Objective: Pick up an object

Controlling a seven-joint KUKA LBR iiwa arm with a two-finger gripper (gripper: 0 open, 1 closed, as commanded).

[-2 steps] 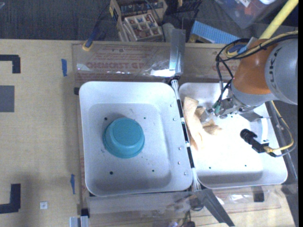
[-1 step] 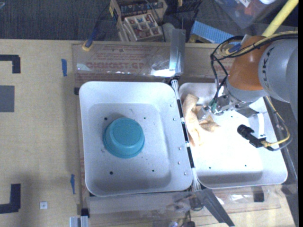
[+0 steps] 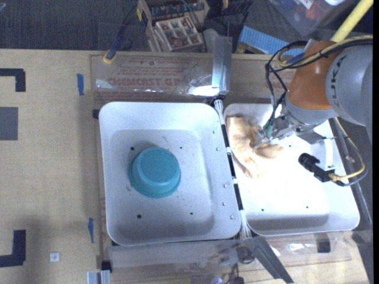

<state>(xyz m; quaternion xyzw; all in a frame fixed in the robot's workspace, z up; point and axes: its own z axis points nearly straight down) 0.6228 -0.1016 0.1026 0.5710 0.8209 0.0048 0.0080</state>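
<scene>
A crumpled cream cloth lies against the left wall of the right bin. My gripper is down at the cloth's right side, its tip pressed among the folds. A teal upturned bowl sits in the middle of the left bin. The arm with its orange band reaches in from the upper right.
A black cable end hangs over the right bin beside the arm. A clear plastic bag lies behind the bins. Boxes and clutter stand at the back.
</scene>
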